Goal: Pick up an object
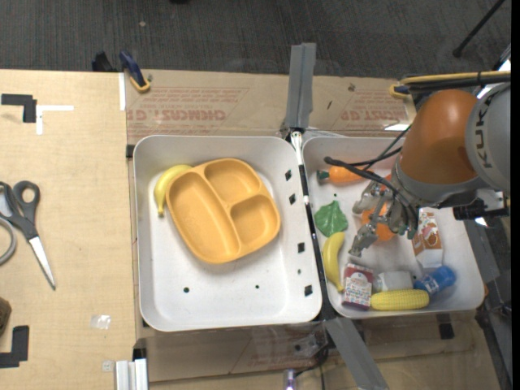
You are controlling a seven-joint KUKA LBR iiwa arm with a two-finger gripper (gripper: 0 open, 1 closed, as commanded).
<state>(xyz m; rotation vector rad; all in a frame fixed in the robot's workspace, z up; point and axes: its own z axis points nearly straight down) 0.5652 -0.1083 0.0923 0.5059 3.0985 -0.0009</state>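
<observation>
Camera view
Left bin (pixel 162 299): a yellow divided plate (pixel 223 210) is held, with a banana (pixel 168 183) tucked against its upper left edge.
Right bin (pixel 463 299): a carrot (pixel 349 175), green leaf (pixel 331 218), second banana (pixel 332 258), corn cob (pixel 400 300), small packet (pixel 357 287), carton (pixel 427 238) and blue bottle (pixel 437 280) are seen.
Gripper (pixel 370 234): lowered over the right bin's middle, beside the leaf; an orange object (pixel 375 215) is partly hidden behind it. Finger state cannot be told.
Bench: scissors (pixel 28 222) are laid at far left.
</observation>
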